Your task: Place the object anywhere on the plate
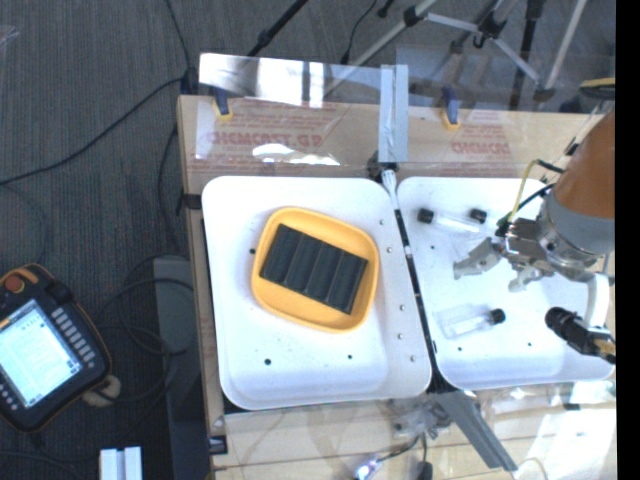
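Camera view, right bin: gripper [497,265] with its two fingers [470,264] spread apart, nothing between them, hovering above the bin floor. Arm [585,208]: grey wrist, orange band, reaching in from the right, partly cut off at the frame edge. Clear vial with black cap [472,319]: lying on its side just below the fingers, apart from them; its transparent body is hard to make out against the white. Second clear vial [450,220]: lying near the bin's upper left, black at both ends, faint outline. Right bin [440,363]: near corner cut by the arm. Left bin [300,388]: holds yellow plate [270,293] with a dark ribbed insert [313,267]. Surface [300,133]: brown, behind both bins.
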Robot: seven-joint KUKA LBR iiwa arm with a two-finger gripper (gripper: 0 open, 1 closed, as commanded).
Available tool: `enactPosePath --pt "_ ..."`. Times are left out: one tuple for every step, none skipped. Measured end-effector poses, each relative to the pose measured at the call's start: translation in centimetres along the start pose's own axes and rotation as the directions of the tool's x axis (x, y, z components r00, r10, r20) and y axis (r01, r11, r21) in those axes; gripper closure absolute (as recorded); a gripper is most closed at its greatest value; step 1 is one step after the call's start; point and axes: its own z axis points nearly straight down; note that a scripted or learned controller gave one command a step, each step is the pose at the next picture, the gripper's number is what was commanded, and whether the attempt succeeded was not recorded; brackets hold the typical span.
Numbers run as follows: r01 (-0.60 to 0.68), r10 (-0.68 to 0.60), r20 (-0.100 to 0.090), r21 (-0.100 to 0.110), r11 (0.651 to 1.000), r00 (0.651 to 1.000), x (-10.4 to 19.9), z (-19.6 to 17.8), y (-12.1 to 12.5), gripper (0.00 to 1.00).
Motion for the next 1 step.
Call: enactPosePath --pt "0.191 -0.191 0.002 0.000 0.982 0.982 9.63 -2.60 1.07 1.00"
